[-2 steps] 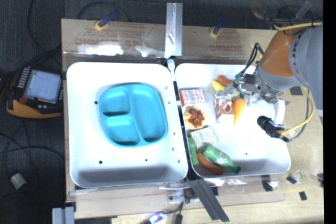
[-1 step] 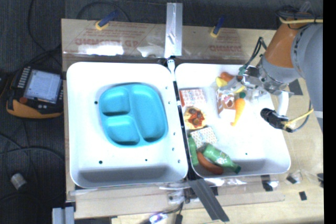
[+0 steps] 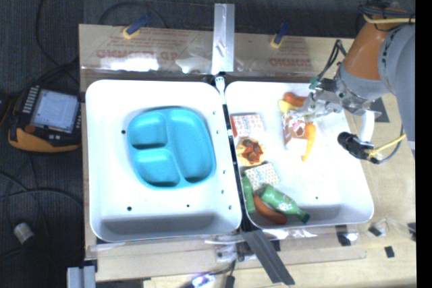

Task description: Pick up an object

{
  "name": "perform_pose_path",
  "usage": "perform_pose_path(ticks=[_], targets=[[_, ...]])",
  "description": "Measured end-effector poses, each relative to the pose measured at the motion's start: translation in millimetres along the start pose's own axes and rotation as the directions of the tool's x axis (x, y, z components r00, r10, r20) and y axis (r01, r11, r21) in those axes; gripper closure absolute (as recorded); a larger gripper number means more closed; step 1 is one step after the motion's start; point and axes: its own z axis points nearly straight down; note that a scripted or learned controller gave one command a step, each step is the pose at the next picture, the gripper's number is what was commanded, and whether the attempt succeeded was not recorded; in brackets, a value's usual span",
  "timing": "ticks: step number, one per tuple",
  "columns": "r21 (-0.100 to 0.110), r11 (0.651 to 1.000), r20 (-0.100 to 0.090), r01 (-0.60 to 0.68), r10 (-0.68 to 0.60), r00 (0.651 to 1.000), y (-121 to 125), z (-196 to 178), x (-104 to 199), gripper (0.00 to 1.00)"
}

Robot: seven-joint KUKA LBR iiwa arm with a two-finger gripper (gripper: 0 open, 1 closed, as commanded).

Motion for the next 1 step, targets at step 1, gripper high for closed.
perform_pose_path(ticks=[1], targets=[[0.019,0.999,0.008,0.034,-0.034,0.999,22.9,11.8,1.0,1.00]])
